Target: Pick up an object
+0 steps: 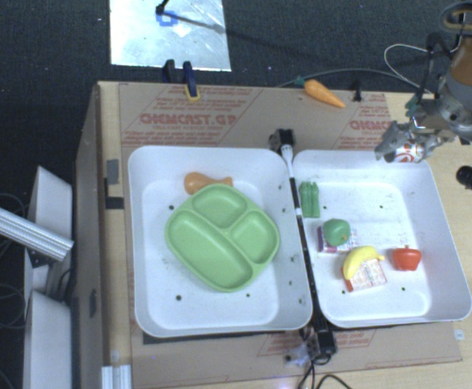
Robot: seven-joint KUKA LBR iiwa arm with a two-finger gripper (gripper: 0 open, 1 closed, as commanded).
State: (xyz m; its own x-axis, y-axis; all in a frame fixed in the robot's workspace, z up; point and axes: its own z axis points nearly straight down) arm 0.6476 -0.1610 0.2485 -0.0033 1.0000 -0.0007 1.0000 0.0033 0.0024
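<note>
Small round white-and-red object [412, 151] sits at jaws [404, 148], apparently held between them, raised over far right corner of right bin [443, 217]. Step in hand, by my reading: lift after grasp. Next calls for steady carry, grip kept firm. Banana [361, 259], red piece [406, 258], green items [336, 232] lie in bin below; green tray [222, 235] in left bin [151, 217].

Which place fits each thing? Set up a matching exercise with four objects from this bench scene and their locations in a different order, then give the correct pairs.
Things:
1. green divided plate
2. yellow banana
3. orange carrot
4. gripper

Places:
A. on the cardboard behind the bins
B. above the right bin's far right corner
C. in the left bin
D. in the right bin

Pairs: 1-C, 2-D, 3-A, 4-B
</note>
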